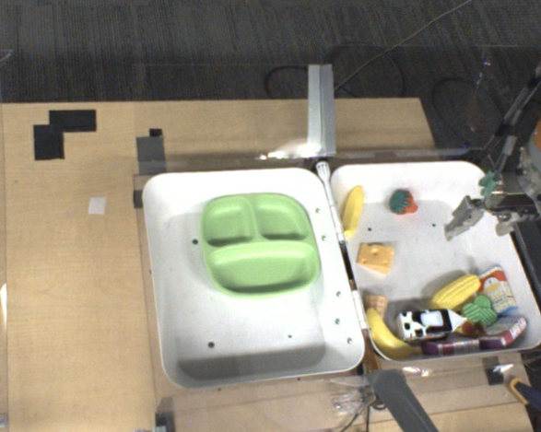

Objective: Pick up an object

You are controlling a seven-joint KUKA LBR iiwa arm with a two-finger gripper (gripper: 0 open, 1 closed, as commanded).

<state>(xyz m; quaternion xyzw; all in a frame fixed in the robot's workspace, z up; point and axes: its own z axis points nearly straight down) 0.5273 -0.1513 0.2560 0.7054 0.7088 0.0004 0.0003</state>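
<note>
A: Start with the jaws (478,216). They hang over the right edge of the right shallow white plastic bin (433,167), and two grey prongs seem to splay down and left, but whether they are spread or closed I cannot tell. Nothing sits between them.

B: So nothing is grasped. What is nearest?

A: Bare bin floor lies directly beneath. The small red and green strawberry-like toy (401,202) sits to the left, apart from them. The orange cheese-like wedge with holes (376,257) lies farther left, and the yellow plastic banana (352,207) rests against the dividing wall.

B: And the heap at the front?

A: That is my worry. A yellow corn-like toy (457,291), a green knobbly toy (479,309), a black and white cow-like figure (426,322), a second yellow banana-shaped piece (384,334) and a dark purple bar (464,344) all touch or overlap. A descent there could likely wedge the tips between pieces, or knock one aside.

B: A straight drop from here?

A: It would probably meet only plastic floor. The banana at the wall leaves little room too.

B: The left bin?

A: It holds a light green divided plastic plate (258,241), flat, broad and hard to pinch. The wooden worktop (62,271) surrounds both.
</note>
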